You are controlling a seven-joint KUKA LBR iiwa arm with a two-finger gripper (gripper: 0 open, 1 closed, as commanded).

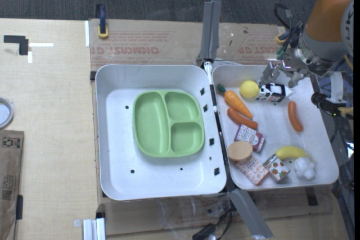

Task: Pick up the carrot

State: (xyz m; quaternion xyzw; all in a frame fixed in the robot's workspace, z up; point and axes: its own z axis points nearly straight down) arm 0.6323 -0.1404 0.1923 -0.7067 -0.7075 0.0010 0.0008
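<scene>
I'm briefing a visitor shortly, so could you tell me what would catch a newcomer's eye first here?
The green divided plate lying alone in the left bin stands out first. Next comes the right bin crowded with toy food, with the orange carrot near its upper left corner beside a yellow lemon. The gripper hangs over that bin's far edge.

Carrot (237,104) in right bin (323,126), gripper (274,72) above lemon (249,89), green plate (168,122) left

One fixed camera looks down at a slant on the worktop (45,121) (both bins (107,137) in frame).
</scene>
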